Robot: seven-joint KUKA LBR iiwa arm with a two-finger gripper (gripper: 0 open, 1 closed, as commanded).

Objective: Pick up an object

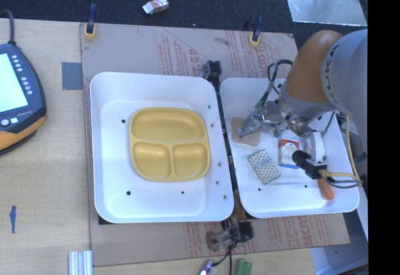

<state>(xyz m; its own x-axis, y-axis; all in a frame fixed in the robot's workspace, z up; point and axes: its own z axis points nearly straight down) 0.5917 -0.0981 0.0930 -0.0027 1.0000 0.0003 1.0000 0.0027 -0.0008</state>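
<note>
In the camera view, our gripper (250,125) hangs low in the right bin (281,205), over the tan piece (245,131) at its 9 o'clock edge; whether its fingers are apart or closed, we cannot tell. To do this step well, we should center on the tan piece, keeping away from the patterned packet (264,166) at 5 o'clock from it.

Gripper (251,122) fingers — state indiscernible

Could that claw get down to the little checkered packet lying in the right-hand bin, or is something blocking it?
Probably yes. The checkered packet lies flat in the right bin with nothing on top of it, and bare floor shows around it. The claw hangs just up and left of it, over a tan piece, so only a short move seems needed.
</note>
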